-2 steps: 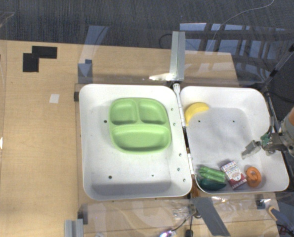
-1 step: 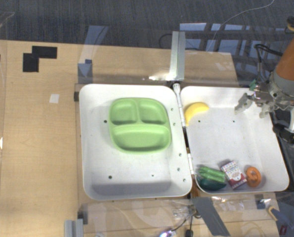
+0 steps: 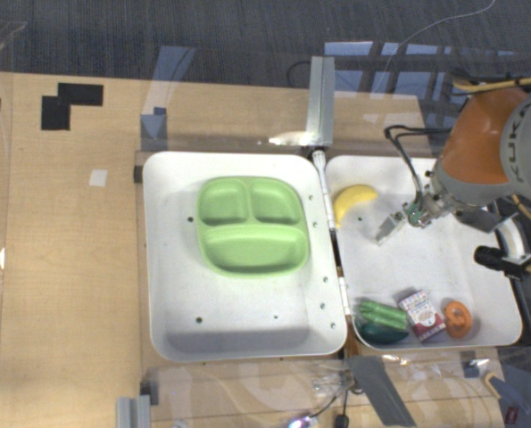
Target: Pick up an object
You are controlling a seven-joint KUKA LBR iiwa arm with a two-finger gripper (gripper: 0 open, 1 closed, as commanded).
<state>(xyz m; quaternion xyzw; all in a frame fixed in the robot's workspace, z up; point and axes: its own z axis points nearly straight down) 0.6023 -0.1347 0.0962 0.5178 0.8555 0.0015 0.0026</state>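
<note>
Apparently bare jaws beside banana [image 3: 354,201]

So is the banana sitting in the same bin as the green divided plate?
No, the banana lies in the right bin, the green plate in the left.

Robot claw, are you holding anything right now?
No, nothing. The gripper hangs over bare floor of the right bin, with the banana lying apart beside it.
</note>
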